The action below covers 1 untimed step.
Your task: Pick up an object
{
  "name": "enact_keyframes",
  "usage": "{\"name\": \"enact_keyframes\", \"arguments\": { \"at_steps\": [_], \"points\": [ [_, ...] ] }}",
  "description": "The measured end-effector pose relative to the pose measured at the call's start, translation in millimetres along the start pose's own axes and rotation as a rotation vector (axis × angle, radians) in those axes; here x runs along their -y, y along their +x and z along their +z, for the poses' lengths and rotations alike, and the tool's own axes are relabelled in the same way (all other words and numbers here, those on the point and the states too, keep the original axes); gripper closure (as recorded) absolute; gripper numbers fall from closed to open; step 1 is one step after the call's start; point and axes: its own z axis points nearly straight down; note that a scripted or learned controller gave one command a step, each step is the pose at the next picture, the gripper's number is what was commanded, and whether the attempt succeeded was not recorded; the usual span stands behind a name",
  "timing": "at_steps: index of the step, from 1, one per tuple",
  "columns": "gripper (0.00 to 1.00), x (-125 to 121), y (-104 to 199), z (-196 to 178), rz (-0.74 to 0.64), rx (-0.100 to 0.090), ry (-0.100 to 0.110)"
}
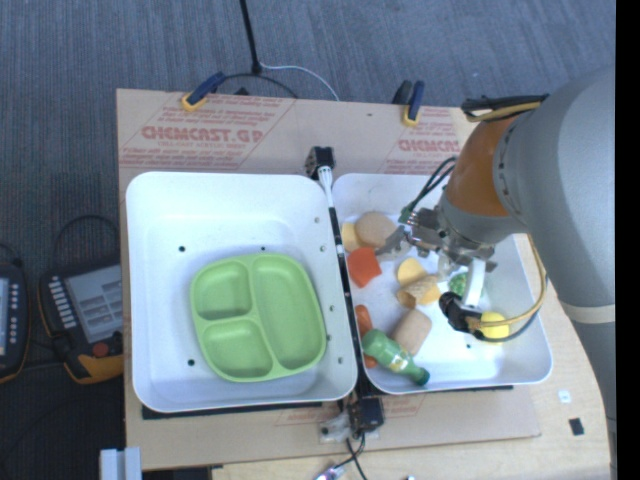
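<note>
Approach step is judged to be in hand: the hand (435,251), open/closed state not to be told, is held low over yellow pieces (418,280) in the right bin (520,368), w/ descent & closing on one pc. needed next.

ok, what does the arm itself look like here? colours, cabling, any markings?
The arm is a bulky, rounded body in smooth grey. An orange band rings it just above the wrist. Thin dark cables loop beside the band and run down to the gripper, a compact assembly of silvery metal. No markings are legible at this size.
</note>
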Motion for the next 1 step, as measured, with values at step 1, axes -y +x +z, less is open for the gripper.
{"name": "enact_keyframes", "arguments": {
  "at_steps": [1],
  "points": [
    [0.00,49.3,-73.0,-9.4,0.019,-0.007,0.018]
  ]
}}
